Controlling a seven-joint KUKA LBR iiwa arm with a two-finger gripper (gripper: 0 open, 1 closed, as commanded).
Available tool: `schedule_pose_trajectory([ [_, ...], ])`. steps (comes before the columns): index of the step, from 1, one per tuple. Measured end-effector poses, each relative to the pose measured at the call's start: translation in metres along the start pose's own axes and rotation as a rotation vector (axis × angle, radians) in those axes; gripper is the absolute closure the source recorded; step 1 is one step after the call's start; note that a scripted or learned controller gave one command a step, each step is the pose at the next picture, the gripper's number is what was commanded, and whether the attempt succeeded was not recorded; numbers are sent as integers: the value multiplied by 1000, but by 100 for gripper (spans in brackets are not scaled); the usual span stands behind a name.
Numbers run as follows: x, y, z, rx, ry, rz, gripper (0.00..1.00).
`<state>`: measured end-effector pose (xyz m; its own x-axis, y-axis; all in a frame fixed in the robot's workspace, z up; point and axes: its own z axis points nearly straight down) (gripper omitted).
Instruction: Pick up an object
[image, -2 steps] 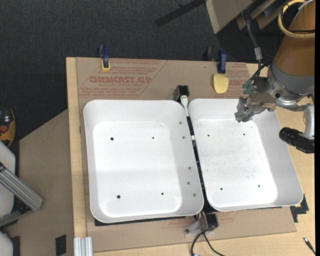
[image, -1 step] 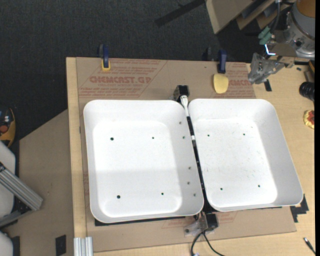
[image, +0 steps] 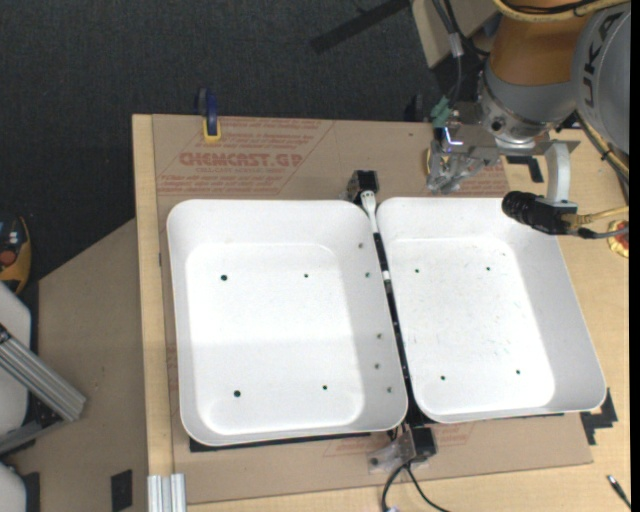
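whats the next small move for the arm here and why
Probably swing the end effector forward over the right bin to look for a target: it hangs above the bench behind that bin's far rim, with nothing seen between its fingers.

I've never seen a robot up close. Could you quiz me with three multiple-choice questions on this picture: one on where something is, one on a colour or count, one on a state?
1. Where is the pincer?
A. above the bench past the right bin's far edge
B. low inside the left bin
C. at the bench's near edge

2. How many white bins sit on the bench?
A. one
B. two
C. four

3. How do the bins sit?
A. stacked
B. side by side
C. far apart

Answers: 1 A, it hangs over the brown board beyond the right bin. 2 B, a left bin and the right one. 3 B, their inner rims meet along a dark strip.
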<state>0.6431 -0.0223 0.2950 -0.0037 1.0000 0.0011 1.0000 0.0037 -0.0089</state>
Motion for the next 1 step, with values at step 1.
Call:
schedule_pose_trajectory([
  [1, 20, -24, -19, -7, 0, 1, 100],
])
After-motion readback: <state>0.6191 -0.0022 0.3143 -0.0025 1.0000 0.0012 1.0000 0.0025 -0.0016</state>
